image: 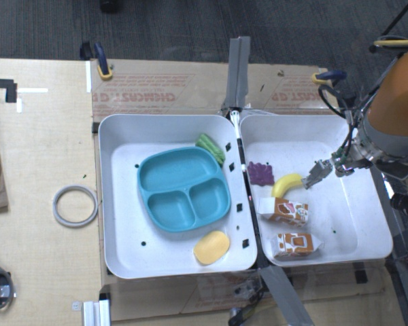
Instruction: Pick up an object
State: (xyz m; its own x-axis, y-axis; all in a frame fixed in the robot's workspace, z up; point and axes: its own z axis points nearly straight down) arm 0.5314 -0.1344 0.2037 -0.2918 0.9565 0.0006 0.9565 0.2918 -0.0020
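- Step in hand: approach. The gripper [315,175] is hung low in the right bin [367,246], reached in from the right, tip just beside the right end of the banana [286,184].
- Claw state: nothing is seen between the fingers, so nothing is judged held. How far apart they stand cannot be told; at this size and slant the tip is read only as a grey blur.
- Likely target: the banana, lying in the left-middle of the right bin. It is judged the nearest thing to the tip; contact is not confirmed, though little or no gap is seen.
- Other candidates in the same bin: purple grapes [260,174] just up-left of the banana, upper snack carton [286,211] just below it, lower snack carton [296,244] near the front wall.
- Left bin [112,202]: blue divided tray [183,189], a green piece [211,147] at its upper-right edge, a yellow lemon [211,247] below it. All well apart from the tip.
- Next move called for: the tip to be centred over the banana's narrow width, lowered, closed, then lifted.
- Risk: the curved fruit may be nudged away or slipped out, and the upper snack carton is close enough to be clipped.
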